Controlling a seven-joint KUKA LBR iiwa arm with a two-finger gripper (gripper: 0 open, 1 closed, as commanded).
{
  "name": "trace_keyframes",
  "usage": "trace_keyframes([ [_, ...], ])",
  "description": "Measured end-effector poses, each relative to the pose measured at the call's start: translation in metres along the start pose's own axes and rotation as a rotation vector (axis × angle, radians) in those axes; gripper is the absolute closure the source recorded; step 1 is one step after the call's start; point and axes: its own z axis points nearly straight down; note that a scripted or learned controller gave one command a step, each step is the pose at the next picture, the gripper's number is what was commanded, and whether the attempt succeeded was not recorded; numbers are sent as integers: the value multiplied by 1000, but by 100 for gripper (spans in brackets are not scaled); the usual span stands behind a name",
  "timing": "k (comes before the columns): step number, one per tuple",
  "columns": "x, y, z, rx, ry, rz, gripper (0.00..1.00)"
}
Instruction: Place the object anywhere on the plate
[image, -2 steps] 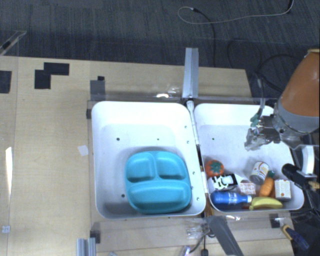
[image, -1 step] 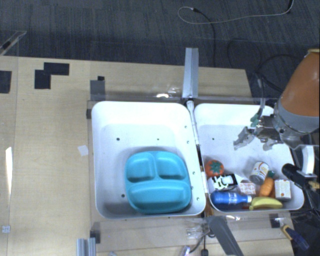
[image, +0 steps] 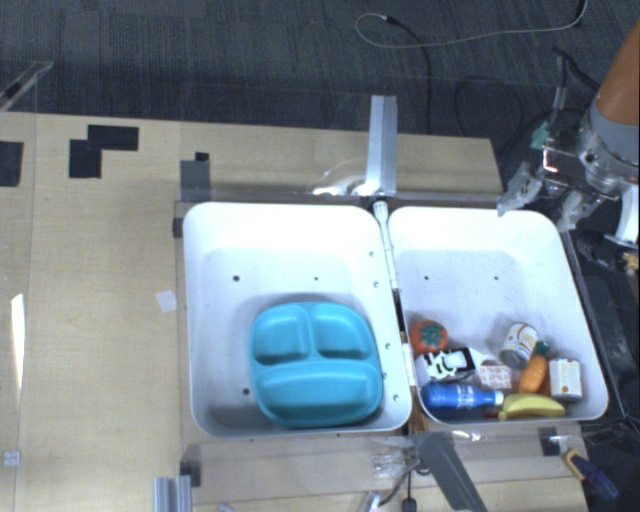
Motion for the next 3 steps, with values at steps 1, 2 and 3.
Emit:
trace_keyframes([
  [1,0,0,0,0,0,0,0],
  [2,13,-25,22,3,0,-64,0],
  [3,4,-3,23,2,0,91,0],
])
